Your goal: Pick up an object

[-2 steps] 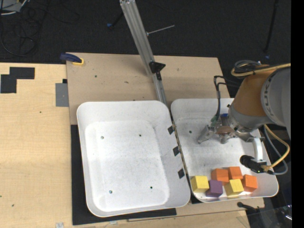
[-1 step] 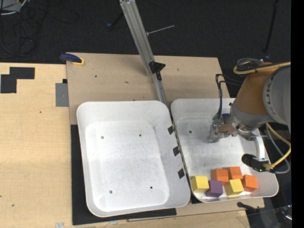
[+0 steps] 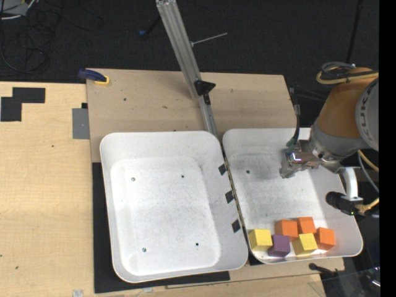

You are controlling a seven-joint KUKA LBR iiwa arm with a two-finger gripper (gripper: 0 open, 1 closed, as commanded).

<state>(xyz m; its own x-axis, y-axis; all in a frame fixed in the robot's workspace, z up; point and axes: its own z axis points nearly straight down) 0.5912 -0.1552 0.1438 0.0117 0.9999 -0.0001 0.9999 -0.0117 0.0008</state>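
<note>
Approach step, nothing grasped yet: hand [image 3: 292,163] up over the far half of the right bin [image 3: 266,184], grip state impossible to tell at this angle. Blocks [image 3: 292,235] clustered at the near edge of that bin, well apart from the hand. Next: shift toward the cluster, then drop onto one block.

We find no legible text, label, brand, number or sign anywhere on this scene. The coloured blocks [image 3: 296,235] lying in the right bin [image 3: 263,193] present plain faces, the walls of the left bin [image 3: 117,166] are unmarked, and the black patches [image 3: 21,101] on the worktop [image 3: 43,184] carry no characters we can read.
</note>
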